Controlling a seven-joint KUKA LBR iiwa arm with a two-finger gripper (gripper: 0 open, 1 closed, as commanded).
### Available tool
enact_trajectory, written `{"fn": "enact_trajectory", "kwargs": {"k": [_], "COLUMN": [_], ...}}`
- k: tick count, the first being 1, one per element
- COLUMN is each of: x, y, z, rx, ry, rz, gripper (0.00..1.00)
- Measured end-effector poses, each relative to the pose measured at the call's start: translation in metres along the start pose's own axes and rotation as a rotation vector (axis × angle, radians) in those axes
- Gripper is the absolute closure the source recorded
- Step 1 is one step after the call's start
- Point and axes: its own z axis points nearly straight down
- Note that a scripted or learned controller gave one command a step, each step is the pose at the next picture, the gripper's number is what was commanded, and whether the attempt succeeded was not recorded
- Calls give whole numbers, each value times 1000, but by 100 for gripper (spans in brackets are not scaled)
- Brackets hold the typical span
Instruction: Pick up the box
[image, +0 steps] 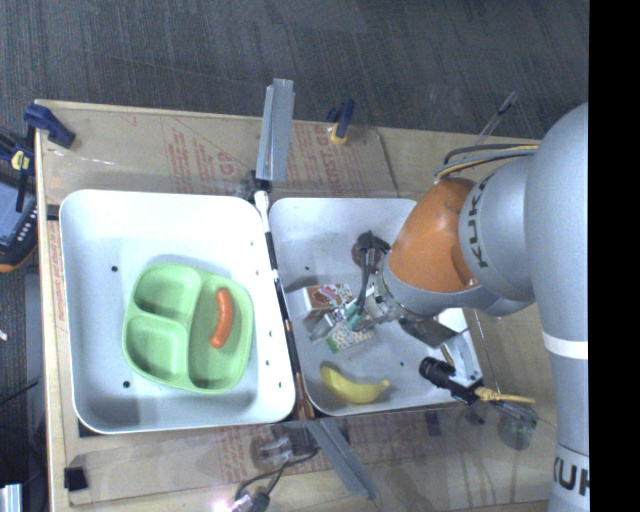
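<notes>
Overhead view, two white bins. Box (338, 313) lying centre of right bin (300, 225), small, partly hidden by gripper (352, 318) — long axis hard to make out. Can't tell gripper's state. Banana (354, 385) below box. Left bin (85, 225): green tray (160, 345) w/ sausage (222, 317).

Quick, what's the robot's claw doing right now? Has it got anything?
Gripper: down in the right bin over the small box; open, shut or holding cannot be told.
</notes>
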Motion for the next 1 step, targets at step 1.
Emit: {"fn": "enact_trajectory", "kwargs": {"k": [1], "x": [0], "y": [0], "z": [-9], "rx": [2], "ry": [-1], "rz": [-4], "gripper": [100]}}
